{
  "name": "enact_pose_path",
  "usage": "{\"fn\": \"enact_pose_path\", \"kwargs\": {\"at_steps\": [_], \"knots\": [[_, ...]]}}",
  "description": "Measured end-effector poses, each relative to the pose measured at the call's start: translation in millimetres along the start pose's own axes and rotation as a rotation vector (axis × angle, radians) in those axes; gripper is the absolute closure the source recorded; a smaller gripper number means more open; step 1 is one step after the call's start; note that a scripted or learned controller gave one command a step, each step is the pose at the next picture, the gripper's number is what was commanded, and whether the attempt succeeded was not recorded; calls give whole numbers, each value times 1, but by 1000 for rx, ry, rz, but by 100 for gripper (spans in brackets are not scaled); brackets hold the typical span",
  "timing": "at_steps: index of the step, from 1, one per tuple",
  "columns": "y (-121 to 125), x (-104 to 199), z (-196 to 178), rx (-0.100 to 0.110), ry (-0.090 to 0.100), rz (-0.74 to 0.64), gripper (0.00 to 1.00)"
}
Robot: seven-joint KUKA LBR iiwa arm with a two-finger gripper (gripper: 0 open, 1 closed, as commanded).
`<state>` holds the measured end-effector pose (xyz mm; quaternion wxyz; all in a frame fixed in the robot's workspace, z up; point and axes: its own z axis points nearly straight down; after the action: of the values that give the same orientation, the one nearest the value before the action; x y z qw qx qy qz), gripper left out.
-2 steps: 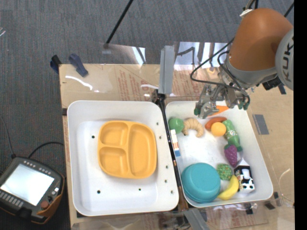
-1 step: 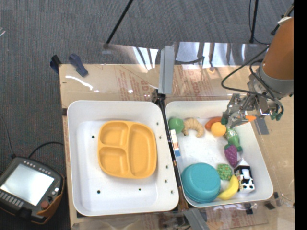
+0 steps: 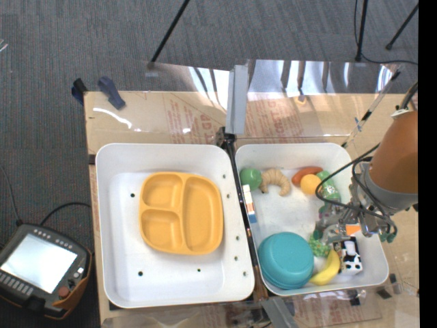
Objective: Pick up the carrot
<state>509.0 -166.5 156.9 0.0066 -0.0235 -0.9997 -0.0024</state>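
End effector (image 3: pixel 339 225) hangs low over the near right part of the right bin (image 3: pixel 281 145), its metal parts and cables bunched together, so whether it is wide or narrow cannot be told; nothing can be seen held in it.

Away from the end effector, towards the bin's far wall and a little to the view's left, lies the carrot (image 3: pixel 306 173). It is a short, rounded piece of deep red-orange. Its long axis runs roughly across the view, along the far wall, with the right end slightly higher. Which end is the tip cannot be made out, since a yellow-orange ball (image 3: pixel 311 184) touches its near side and hides its lower edge.

Further left of the end effector along that far wall sit a tan croissant (image 3: pixel 276 180) and a green round piece (image 3: pixel 250 178).

Just below the end effector, a small orange-and-white piece (image 3: pixel 352 230) shows, too hidden to name. Nearer the view's bottom are a black-and-white cow figure (image 3: pixel 351 262), a yellow banana (image 3: pixel 327 270) and, to the left, a teal bowl (image 3: pixel 285 259), upside down.

Well to the left of the end effector, the left bin (image 3: pixel 116 169) holds a yellow divided plate (image 3: pixel 181 212). Both bins sit on the desk (image 3: pixel 136 118).
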Motion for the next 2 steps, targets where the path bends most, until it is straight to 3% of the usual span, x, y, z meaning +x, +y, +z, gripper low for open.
{"fn": "enact_pose_path", "kwargs": {"at_steps": [1,2], "knots": [[-37,24,47,2,-21,-214,100],[17,13,-40,5,-22,-120,100]]}}
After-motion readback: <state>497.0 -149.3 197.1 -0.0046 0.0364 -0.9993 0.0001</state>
